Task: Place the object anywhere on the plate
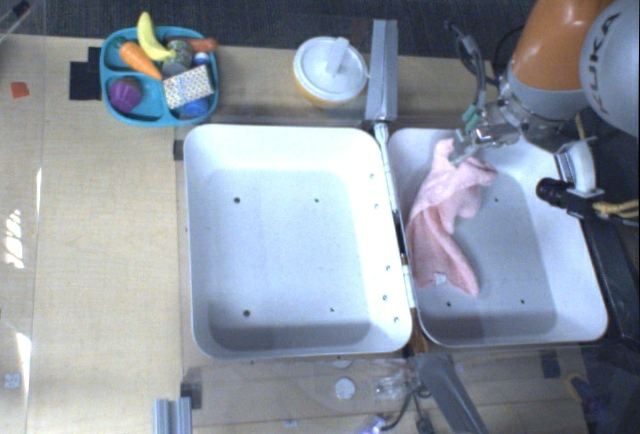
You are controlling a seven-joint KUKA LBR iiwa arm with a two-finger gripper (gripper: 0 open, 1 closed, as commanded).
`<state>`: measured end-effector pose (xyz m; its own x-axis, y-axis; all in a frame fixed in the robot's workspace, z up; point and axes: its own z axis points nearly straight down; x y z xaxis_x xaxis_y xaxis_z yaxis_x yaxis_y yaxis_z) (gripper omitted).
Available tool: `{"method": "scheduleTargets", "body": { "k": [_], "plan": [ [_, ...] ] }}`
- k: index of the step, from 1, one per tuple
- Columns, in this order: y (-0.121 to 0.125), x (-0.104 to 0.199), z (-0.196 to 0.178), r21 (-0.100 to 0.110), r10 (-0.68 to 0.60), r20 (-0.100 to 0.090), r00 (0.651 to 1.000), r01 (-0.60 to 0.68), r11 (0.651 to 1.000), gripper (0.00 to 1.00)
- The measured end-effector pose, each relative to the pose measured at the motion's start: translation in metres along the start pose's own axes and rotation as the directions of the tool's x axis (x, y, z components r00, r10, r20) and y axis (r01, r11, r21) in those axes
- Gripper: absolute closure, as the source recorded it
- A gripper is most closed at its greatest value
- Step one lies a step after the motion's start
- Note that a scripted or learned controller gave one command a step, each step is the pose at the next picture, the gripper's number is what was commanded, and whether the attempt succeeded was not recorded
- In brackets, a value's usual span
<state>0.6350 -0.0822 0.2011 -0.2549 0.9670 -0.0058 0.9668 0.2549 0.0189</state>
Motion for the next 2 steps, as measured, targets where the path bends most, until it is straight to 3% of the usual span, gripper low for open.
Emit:
{"method": "scheduleTargets", "body": {
  "k": [1, 2],
  "plan": [
    [0.003, 0.001, -0.025, 0.01, -0.006, -0.003, 1.0, 0.006, 1.0, 1.0],
    [0.018, 0.057, -0.034, 0.006, -0.4, -0.007, 0.916, 0.4, 0.916, 1.0]
  ]
}}
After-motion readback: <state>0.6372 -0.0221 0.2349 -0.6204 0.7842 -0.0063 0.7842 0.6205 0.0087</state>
